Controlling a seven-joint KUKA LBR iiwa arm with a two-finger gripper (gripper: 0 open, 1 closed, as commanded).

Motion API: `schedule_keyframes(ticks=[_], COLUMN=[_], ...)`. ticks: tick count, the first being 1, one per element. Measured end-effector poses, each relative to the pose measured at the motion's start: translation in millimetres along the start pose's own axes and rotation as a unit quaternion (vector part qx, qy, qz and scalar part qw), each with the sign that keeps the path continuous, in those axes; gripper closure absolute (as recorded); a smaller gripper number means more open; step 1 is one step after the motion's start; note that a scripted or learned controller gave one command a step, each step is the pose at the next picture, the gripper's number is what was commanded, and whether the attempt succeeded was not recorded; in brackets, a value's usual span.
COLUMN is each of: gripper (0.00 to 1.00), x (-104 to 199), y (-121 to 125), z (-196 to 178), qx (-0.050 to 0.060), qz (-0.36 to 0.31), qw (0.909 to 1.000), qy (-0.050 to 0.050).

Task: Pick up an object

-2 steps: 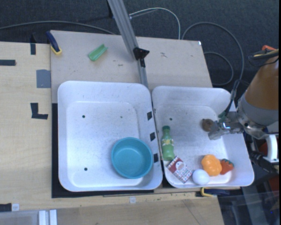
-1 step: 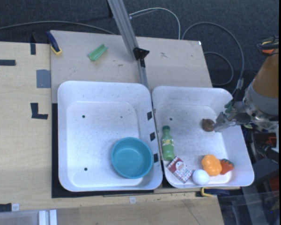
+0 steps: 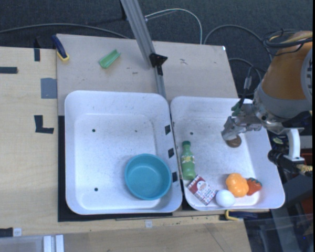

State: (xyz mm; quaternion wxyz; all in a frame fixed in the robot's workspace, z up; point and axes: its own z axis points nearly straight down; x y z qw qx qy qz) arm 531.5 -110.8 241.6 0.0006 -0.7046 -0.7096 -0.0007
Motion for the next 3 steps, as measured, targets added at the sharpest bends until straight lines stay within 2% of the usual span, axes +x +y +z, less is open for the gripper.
schedule_keyframes(ticks=[1,2,3], gripper=[1.00,1.00,1.00], x=[52,105,154], y=[26,46,57], z=[10,2,15], qx=[0.001,0.000,0.001], qz=[0.000,0.000,0.001], qw=[1.0000,1.0000,1.0000], qy=[-0.001,0.000,-0.001])
